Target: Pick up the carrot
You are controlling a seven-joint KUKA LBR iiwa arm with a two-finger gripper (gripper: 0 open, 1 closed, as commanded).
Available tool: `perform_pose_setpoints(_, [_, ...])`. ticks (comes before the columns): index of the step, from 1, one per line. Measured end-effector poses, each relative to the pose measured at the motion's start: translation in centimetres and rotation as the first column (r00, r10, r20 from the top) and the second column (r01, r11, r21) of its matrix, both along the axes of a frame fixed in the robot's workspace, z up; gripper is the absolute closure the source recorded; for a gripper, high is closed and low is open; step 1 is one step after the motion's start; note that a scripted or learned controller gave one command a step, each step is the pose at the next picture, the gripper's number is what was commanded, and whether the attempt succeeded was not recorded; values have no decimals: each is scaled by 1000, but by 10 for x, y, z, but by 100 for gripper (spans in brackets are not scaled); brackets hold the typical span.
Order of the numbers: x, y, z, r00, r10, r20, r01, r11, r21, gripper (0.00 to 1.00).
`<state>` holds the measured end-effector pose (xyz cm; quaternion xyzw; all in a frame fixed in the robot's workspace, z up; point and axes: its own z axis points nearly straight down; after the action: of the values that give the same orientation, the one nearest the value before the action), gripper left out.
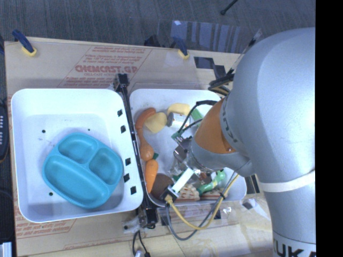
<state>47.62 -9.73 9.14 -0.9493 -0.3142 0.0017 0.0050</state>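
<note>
The big grey arm with an orange band (278,143) reaches in from the right and bends down over the right-hand shallow white bin (161,94). Its claw (179,162) sits low inside that bin, under the wrist, and I cannot tell whether it is wide or narrow.

The small orange carrot with a green top (151,173) lies near the bin's left wall, just left of the claw and apart from it. A dark brown rounded piece (161,185) touches its lower end. Above the carrot lies a long orange-brown sausage shape (143,127), with a pale yellow chunk (156,123) and a yellow curved piece (179,109) beside it.

The left-hand shallow white bin (32,103) holds 1 blue plastic plate with 3 compartments (83,168). Both bins rest on the cardboard-covered bench (107,63).
</note>
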Motion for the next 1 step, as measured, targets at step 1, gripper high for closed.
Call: perform_pose_setpoints(1, [7,5,0,991,-132,-3,132,991,-3,100])
